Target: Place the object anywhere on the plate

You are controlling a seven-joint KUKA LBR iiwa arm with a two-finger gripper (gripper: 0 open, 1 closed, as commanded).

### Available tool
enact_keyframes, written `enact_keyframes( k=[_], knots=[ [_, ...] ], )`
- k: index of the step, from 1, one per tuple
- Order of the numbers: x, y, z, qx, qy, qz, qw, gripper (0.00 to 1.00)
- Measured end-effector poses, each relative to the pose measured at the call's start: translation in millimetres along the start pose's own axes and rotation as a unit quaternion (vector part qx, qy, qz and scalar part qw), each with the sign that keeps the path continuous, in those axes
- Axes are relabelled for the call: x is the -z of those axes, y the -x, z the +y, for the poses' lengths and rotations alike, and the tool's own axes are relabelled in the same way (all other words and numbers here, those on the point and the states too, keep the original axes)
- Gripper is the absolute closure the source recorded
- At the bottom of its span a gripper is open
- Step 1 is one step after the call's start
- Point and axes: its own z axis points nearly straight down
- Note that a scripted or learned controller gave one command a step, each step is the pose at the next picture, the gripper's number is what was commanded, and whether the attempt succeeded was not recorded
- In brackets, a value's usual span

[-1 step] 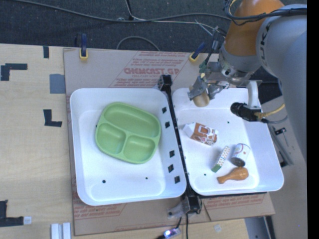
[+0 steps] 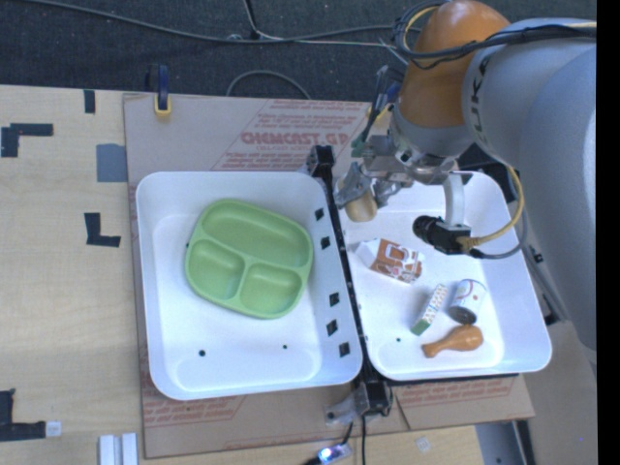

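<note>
A light green divided plate (image 2: 249, 258) lies in the left white bin (image 2: 170, 356), slightly left of its middle. My gripper (image 2: 362, 200) hangs over the divider between the two bins, at the upper left corner of the right bin (image 2: 513, 352). It is shut on a small tan rounded object (image 2: 360, 208), which shows between the fingertips. The object is held to the right of the plate, apart from it. The orange band and grey arm rise behind to the upper right.
The right bin holds a white and orange packet (image 2: 392, 259), a white tube with a green cap (image 2: 429, 309), a small can (image 2: 466, 299) and a tan drumstick-shaped toy (image 2: 451, 341). A black clip strip (image 2: 334, 269) runs along the bins' shared edge.
</note>
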Motion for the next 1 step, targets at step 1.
enact_keyframes(
  k=[1],
  knots=[
    [11.5, -50.4, -15.9, 0.001, 0.001, 0.001, 1.0000, 1.00]
  ],
)
